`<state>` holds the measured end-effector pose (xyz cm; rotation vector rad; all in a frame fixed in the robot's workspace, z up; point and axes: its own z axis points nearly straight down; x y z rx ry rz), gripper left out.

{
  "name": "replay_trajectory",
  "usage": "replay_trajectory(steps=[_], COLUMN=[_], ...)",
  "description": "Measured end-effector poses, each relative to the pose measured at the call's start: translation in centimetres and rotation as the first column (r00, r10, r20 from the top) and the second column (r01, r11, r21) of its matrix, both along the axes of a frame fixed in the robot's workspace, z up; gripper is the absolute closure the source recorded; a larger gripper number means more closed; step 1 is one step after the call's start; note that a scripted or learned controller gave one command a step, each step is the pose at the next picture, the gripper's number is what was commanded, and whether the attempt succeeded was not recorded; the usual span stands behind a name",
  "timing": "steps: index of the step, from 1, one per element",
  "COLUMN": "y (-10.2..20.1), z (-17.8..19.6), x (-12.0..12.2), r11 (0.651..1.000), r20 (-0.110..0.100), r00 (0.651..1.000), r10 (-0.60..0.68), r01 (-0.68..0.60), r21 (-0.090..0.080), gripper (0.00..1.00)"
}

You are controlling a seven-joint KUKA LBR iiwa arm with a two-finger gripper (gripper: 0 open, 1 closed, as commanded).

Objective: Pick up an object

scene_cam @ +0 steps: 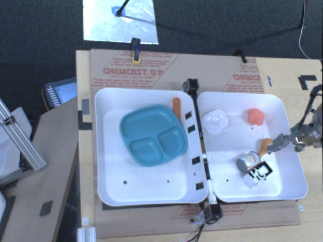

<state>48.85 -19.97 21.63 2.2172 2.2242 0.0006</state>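
The right bin (282,185) holds a pink-red lump (256,116) at the back, a clear white lid-like piece (216,121) at the back left, and a small tin can (248,161) lying near the front. A black-and-white block (261,171) lies beside the can, and an orange-brown piece (265,146) sits just behind it. My gripper (277,142) reaches in low from the right edge, and its tip is right next to the orange-brown piece. I cannot make out whether it touches the piece.
In the left bin (108,185) lies a blue divided plate (152,141), with a thin orange stick (176,106) by the bin's back right wall. A black divider strip (200,145) runs between the bins. A cable (305,14) hangs at the far right.
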Motion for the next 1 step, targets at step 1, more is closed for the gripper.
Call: replay_trajectory(steps=[1], y=[0.18], z=[-6.27], x=[-0.14], r11=[1.0], r20=[-0.004], r00=[1.0], r10=[-0.002], r01=[0.002], r21=[0.002], gripper=[0.0])
